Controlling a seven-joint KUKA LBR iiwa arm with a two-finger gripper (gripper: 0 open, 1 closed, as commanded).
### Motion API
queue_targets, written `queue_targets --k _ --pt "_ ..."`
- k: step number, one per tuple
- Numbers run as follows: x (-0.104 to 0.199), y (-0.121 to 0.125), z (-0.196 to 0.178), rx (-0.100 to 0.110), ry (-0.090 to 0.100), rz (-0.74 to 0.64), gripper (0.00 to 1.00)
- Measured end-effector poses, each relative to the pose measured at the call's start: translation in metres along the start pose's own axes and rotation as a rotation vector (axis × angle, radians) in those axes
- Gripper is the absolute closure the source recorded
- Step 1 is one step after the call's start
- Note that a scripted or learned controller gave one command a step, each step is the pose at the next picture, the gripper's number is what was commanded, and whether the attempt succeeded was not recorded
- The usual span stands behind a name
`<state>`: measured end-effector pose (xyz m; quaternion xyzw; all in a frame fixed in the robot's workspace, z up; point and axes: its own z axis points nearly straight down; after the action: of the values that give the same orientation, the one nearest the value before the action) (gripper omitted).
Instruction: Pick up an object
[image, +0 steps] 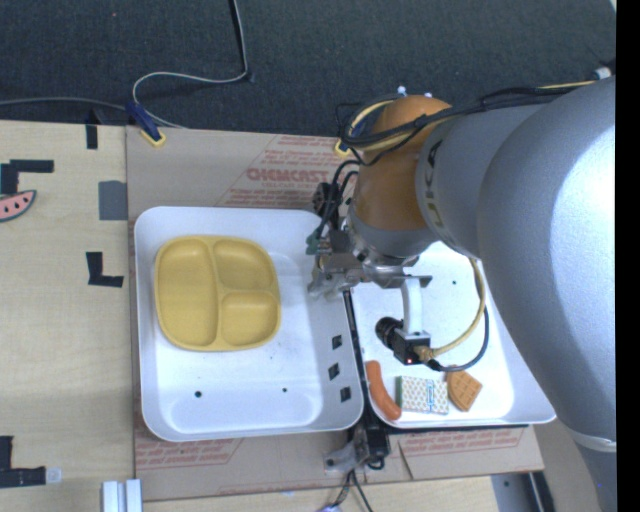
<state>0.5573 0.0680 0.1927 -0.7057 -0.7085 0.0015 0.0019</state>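
Note:
A yellow divided plate (216, 292) lies in the left bin (240, 400). In the right bin (500, 395), near its front edge, lie a red-orange sausage (382, 390), a small white packet with green print (424, 395) and an orange cracker-like wedge (463, 390). The gripper (333, 272) hangs below the orange wrist band (395, 175), over the ridge between the two bins, right of the plate and well behind the three small items. The wrist body hides its fingers from above.
The big grey arm covers the right side of the view and much of the right bin. Cables loop around the wrist and down to a black fitting (392, 335). Cardboard (250, 170) lies under the bins on a wooden bench.

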Motion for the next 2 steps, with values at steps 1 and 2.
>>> queue_targets --k 1,2 --pt "0.053 0.011 0.105 -0.010 -0.004 0.005 1.00" --pt "0.074 0.047 -0.060 -0.006 -0.001 0.002 1.00"
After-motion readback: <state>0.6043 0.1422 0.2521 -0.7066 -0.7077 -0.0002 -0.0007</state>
